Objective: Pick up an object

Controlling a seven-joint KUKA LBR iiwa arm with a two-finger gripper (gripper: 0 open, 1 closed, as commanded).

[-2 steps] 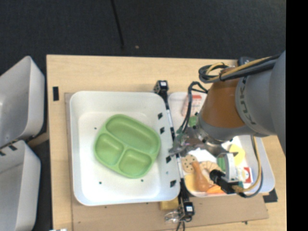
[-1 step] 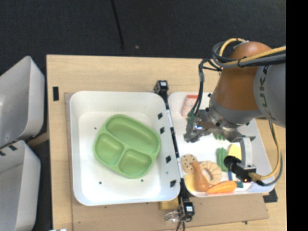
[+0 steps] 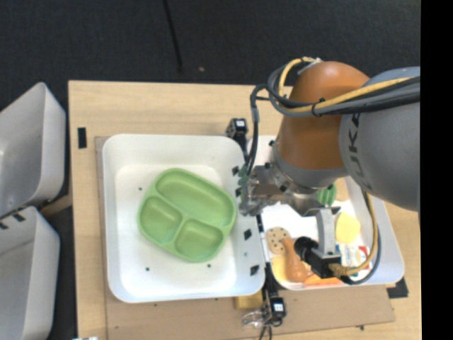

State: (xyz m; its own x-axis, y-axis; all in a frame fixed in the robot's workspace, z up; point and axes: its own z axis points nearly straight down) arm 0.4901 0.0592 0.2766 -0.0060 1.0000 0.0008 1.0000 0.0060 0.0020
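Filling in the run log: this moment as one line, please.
arm: over right bin | end effector: at the wall between bins | left bin: green divided plate | right bin: orange item, yellow item

White bins on pale wood, and one big splash of green

From where I stand the left bin (image 3: 113,190) is plain white with a few small dark specks, and the divided plate (image 3: 187,214) in it is a flat, even light green with no pattern. The right bin (image 3: 393,261) is white too, but busier: a bright yellow piece (image 3: 347,227), an orange lump (image 3: 296,268), a tan disc (image 3: 277,241) dotted with darker brown spots, and a small vivid green bit (image 3: 327,194). The arm (image 3: 382,147) is grey, with a glossy burnt-orange band (image 3: 318,119). The bench (image 3: 156,105) is pale, unpainted-looking wood, the floor (image 3: 106,27) a speckled charcoal, and the tubs (image 3: 28,147) off to the side are whitish grey.
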